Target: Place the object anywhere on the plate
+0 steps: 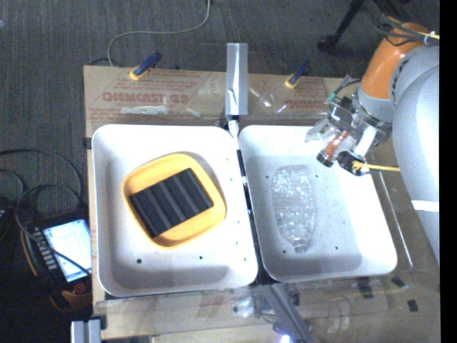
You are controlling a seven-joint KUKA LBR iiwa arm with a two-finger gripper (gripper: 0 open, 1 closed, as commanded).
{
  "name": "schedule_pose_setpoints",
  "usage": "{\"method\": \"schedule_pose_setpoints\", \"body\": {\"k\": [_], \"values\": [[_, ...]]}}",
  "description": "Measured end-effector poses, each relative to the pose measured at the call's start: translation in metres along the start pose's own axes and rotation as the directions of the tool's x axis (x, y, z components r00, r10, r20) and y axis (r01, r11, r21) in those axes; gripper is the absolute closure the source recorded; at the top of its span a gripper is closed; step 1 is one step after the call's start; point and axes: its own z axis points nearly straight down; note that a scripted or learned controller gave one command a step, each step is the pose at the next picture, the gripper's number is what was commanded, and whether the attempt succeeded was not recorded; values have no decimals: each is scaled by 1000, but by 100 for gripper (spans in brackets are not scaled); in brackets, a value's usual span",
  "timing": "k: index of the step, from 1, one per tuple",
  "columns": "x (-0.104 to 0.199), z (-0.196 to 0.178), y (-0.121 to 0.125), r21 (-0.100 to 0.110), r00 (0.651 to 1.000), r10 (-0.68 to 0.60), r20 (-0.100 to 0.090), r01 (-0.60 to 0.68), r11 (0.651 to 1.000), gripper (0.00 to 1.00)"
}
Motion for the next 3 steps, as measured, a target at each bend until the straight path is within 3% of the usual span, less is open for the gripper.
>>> {"method": "schedule_pose_setpoints", "body": {"k": [1,2,3], "values": [[-11,-20,7,-1,962,273,1,-273,962,100],[-25,-22,1,0,941,339,1,-339,941,100],[27,-36,-109,4,848,530,-1,-530,848,100]]}}
